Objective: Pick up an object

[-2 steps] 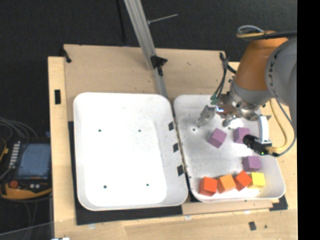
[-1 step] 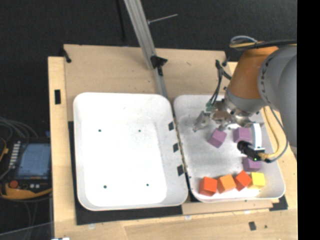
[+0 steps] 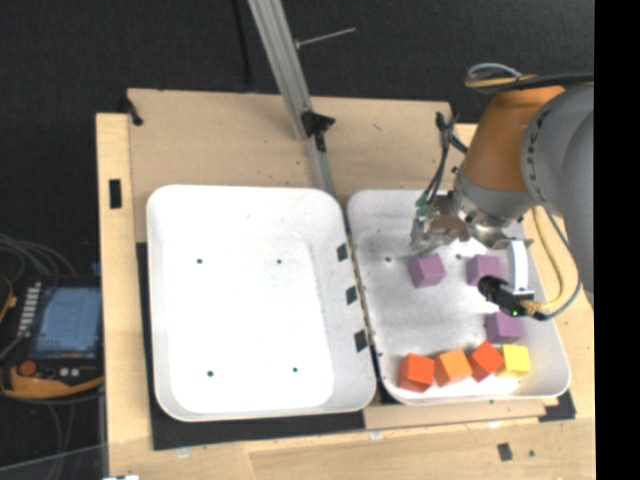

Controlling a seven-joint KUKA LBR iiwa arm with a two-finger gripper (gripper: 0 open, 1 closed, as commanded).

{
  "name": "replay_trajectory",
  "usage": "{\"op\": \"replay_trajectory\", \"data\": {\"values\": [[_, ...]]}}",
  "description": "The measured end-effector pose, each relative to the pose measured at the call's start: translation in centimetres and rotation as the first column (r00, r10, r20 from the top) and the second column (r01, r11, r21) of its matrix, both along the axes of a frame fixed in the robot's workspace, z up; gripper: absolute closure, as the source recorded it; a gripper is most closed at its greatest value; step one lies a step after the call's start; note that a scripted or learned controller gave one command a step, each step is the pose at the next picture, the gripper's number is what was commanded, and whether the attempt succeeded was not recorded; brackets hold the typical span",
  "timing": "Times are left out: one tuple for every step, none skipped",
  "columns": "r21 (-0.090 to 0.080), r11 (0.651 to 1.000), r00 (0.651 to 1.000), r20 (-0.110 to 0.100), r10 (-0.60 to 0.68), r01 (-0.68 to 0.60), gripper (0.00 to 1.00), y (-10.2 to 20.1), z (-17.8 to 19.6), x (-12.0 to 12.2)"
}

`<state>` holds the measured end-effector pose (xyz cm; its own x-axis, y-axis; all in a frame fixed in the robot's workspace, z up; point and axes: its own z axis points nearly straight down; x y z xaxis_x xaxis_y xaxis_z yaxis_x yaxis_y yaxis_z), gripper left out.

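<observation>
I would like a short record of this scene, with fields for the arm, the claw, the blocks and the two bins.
arm: grey with orange band, reaching in over right bin
claw: just above a purple block
other purple blocks: two, and
front row: four blocks, orange-red to yellow
left bin: white

One fixed camera hangs high above the tabletop (image 3: 250,133), looking down at a slant. It stands far enough back to take in both white bins (image 3: 250,298), with the arm (image 3: 520,158) entering from its right.
</observation>
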<state>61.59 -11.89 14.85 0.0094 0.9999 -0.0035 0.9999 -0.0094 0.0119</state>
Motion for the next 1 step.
{"op": "replay_trajectory", "data": {"values": [[0.002,1.000,1.000,-0.006,0.002,-0.002,1.00,-0.30,4.39,-0.01]]}}
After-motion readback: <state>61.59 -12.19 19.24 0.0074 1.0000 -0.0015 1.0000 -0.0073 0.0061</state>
